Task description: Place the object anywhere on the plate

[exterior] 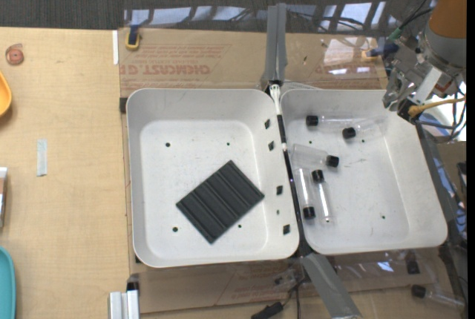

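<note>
One arm [445, 21] hangs its pincer [403, 104], grip state unclear, over the right bin's [415, 236] far corner.

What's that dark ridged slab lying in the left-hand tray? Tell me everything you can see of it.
The dark slab is a flat, rectangular plate, dark grey to black, with a matte look like plastic or rubber. Several raised ribs run along its length. It lies flat on the floor of the left white tray, turned diagonally, one corner pointing toward the tray's lower edge. It sits a bit below and right of the tray's middle, apart from the walls. Nothing rests on it or touches it besides the tray floor.
</note>
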You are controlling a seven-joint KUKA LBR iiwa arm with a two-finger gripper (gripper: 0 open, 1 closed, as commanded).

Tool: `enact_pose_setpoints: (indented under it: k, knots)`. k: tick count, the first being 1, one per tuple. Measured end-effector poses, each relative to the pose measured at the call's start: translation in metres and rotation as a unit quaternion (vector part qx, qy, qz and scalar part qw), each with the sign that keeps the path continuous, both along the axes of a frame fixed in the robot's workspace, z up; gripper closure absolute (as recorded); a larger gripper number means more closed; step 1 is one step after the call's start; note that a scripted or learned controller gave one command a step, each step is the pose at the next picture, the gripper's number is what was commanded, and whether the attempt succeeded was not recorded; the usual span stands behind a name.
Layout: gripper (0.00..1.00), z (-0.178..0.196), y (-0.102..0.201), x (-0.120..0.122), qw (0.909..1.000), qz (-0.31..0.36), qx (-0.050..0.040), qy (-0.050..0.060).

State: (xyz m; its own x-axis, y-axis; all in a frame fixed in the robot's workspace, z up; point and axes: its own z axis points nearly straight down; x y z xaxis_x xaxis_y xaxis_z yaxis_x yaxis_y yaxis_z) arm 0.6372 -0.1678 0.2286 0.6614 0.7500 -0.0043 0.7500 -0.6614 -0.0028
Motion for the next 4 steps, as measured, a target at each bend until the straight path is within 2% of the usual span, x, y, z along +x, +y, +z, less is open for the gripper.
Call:
enact_pose_setpoints:
  k: [1, 2, 3, 4]
  knots:
    - [1.0, 0.037, 0.059, 0.017, 0.99, 0.141, 0.0004, -0.002]
    - [1.0, 0.03, 0.114, 0.001, 0.8473, 0.531, 0.002, -0.001]
    - [1.0, 0.033, 0.229, 0.022, 0.7749, 0.632, 0.0016, -0.001]
    - [1.0, 0.109, 0.295, 0.004, 0.5292, 0.848, 0.0013, -0.002]
